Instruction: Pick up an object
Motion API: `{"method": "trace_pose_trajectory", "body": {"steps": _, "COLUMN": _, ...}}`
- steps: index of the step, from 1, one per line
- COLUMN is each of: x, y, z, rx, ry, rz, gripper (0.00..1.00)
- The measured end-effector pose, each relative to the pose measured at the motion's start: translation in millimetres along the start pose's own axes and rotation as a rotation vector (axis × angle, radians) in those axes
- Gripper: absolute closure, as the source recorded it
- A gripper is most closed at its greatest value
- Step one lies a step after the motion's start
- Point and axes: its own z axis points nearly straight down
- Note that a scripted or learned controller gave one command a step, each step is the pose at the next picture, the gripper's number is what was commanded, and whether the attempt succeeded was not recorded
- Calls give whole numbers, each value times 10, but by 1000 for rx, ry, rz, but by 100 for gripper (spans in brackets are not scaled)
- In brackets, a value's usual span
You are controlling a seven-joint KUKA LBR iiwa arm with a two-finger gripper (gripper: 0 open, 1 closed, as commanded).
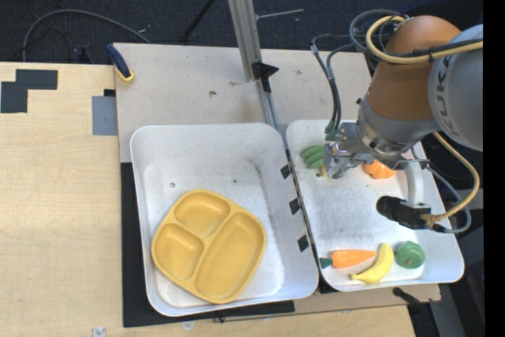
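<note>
We judge the green toy [313,155] beside the gripper [334,166] light, stiff, slick, best pinched mid-body; gripper state: cannot tell.

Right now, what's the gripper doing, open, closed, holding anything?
Gripper: cannot be told; it sits low in the right bin beside a green object.

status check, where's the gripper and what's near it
Gripper low in right bin, far end. Green toy beside it, orange piece on other side. Carrot, banana at near edge, clear of it.
</note>
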Motion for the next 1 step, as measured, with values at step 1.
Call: {"method": "trace_pose_trajectory", "body": {"steps": 1, "x": 463, "y": 294, "z": -19, "rx": -1, "ry": 0, "rz": 1, "gripper": 100}}
